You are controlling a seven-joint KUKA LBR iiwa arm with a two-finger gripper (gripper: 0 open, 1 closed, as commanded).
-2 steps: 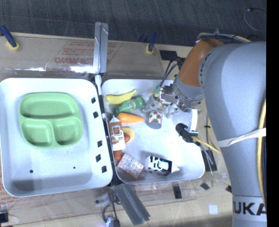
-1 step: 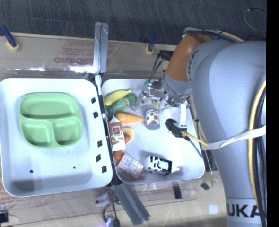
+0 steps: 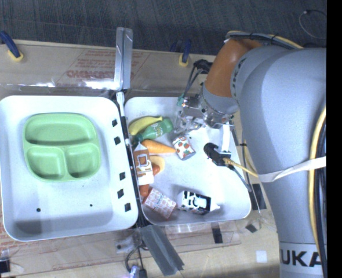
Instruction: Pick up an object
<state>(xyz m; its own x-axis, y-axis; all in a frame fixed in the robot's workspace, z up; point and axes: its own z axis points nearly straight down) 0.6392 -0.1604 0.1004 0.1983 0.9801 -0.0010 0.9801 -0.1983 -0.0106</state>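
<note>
1. Camera view: the hand hangs low over the back of the right bin, just above a small white cube with red and green spots. I cannot tell how the hand is set.
2. The cube lies just in front of and below the hand, close beside the carrot, with the banana and a green item to its left.
3. To do this step well, I judge the hand should come straight down centred on the cube, clear of the carrot, so only one item is caught.
4. The left bin bears a green divided tray; both bins sit on the tabletop.
</note>
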